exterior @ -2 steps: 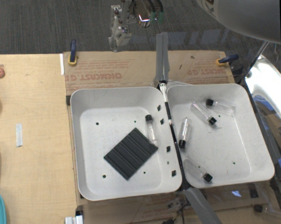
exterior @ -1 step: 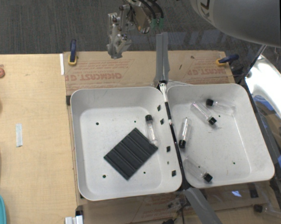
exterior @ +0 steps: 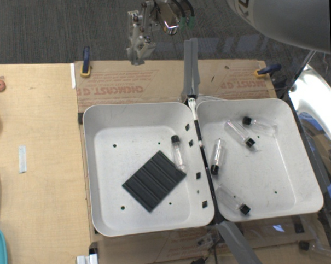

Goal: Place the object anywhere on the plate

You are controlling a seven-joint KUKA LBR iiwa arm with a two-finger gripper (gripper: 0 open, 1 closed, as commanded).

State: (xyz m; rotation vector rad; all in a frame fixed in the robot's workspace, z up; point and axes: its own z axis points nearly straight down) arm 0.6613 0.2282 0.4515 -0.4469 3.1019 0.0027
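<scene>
Vial (exterior: 178,152) lies well below the raised tool (exterior: 137,52).

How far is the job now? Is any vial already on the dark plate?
One vial lies in the left bin beside the dark ribbed plate, touching its edge at most, not on it. The gripper hangs above the bins' far edge with nothing visible in it. Four vials lie in the right bin. The placing is left.

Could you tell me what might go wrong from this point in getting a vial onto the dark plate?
The vial in the left bin lies right at the plate's edge, so a nudge could roll it off. The vials are clear and may be hard to locate. The tool hangs high, beyond the bins.
</scene>
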